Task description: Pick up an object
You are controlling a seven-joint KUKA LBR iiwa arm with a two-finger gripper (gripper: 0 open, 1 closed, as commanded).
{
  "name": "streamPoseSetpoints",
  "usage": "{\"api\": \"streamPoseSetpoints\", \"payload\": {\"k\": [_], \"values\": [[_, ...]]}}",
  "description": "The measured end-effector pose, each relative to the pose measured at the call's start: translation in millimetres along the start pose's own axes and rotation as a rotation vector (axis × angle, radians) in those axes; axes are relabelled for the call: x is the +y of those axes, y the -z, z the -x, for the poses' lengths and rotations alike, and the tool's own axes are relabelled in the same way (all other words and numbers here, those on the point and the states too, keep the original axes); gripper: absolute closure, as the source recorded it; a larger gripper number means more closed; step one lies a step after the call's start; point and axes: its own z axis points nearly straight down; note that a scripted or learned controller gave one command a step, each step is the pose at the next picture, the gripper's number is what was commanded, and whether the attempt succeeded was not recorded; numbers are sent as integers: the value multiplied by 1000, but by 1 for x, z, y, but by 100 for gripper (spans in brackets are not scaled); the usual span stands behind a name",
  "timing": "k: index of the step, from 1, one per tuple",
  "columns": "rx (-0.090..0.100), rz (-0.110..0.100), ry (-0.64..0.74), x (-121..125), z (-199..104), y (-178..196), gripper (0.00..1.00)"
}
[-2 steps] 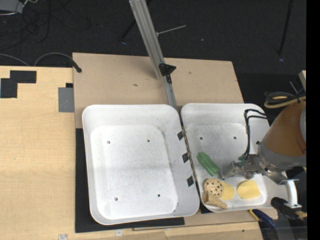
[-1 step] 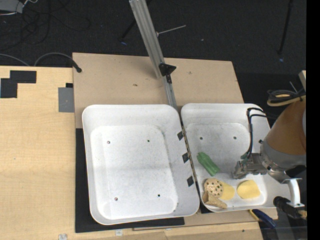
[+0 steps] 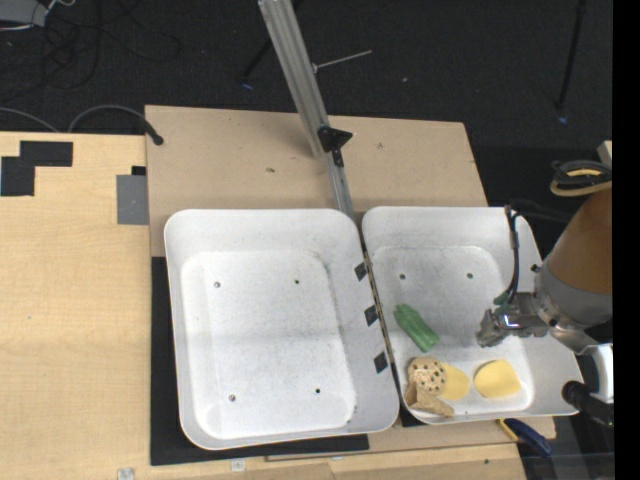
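Observation:
The right bin (image 3: 440, 230) holds a green oblong object (image 3: 416, 327) near its left wall, a speckled cookie-like piece (image 3: 428, 377) with a yellow disc (image 3: 454, 382) beside it at the front, and a pale yellow lump (image 3: 497, 379) at the front right. My gripper (image 3: 495, 330) hangs low over the right side of this bin, just above and behind the yellow lump. Nothing is visible between its fingers.
The left bin (image 3: 262, 323) lies beside the right one, with black clips (image 3: 368, 314) along the shared wall. A slanted metal rail (image 3: 302, 88) rises behind the bins. The arm's orange band (image 3: 590, 240) stands at the right edge, with cables near it.

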Motion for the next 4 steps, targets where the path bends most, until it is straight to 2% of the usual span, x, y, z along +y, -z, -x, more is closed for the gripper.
{"api": "streamPoseSetpoints", "payload": {"k": [1, 2, 4], "values": [[-1, 3, 0, 7, -2, 61, 100], [-1, 0, -1, 8, -1, 97, 100], [3, -4, 3, 30, -109, 85, 100]]}}
